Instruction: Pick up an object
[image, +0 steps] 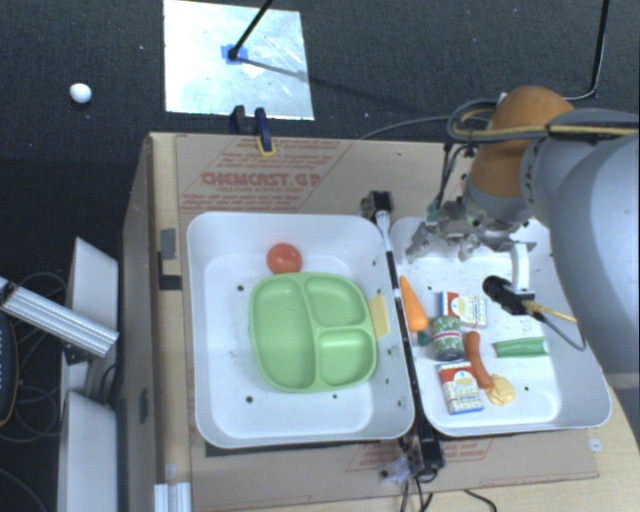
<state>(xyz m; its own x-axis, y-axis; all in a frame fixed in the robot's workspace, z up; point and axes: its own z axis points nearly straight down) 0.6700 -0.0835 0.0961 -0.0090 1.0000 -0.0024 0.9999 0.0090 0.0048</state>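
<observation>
Cannot tell state of two-finger gripper (462, 238) at far edge of shallow white right bin (575, 395); risks pinching neighbours together, since small plastic toy foods (466, 352) lie crowded near the middle.

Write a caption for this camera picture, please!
Robot arm reaches over right bin of toy food; green plate fills the left one.
</observation>
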